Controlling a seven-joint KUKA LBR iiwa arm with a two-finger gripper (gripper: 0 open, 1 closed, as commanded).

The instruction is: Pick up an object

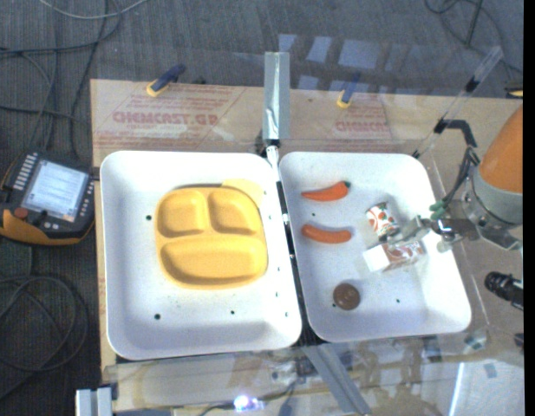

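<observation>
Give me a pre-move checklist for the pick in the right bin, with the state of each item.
1. Gripper over the right bin: ok.
2. Target within reach, red-and-white carton just beside the fingertips: ok.
3. Object between the fingers: cannot tell.
4. Neighbours apart from the target: second red-and-white packet sits close: not ok.
5. Two orange carrots and brown disc out of the way: ok.
6. Yellow divided tray in the left bin, away from the arm: ok.

Round the worktop
Far left of the pincer [426,224], a pendant [46,199] with a lit screen lies on grey carpet [380,24] among cables [55,48]. Up and left of the pincer, a near clamp [348,94] and a farther clamp [165,80] sit at the worktop's [206,115] back edge.
</observation>
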